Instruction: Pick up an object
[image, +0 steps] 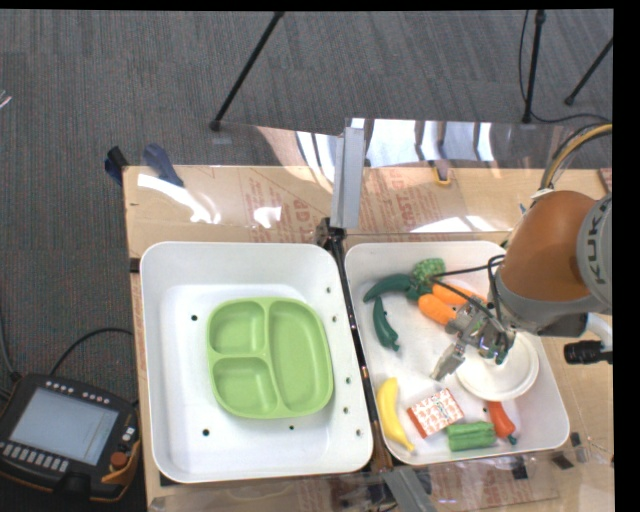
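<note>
My gripper (457, 357) hangs over the middle of the right bin (553, 400), fingers a little apart with nothing between them. No pick is made yet; the grasp and lift remain. Nearest candidate is the white bowl (503, 374), touching my wrist side. The carrot (443, 306) and green pepper (384, 322) lie toward the far edge; banana (393, 413), red-and-white packet (434, 412) and green block (470, 435) crowd the near edge. The green divided plate (269, 357) occupies the left bin (165, 300).
</note>
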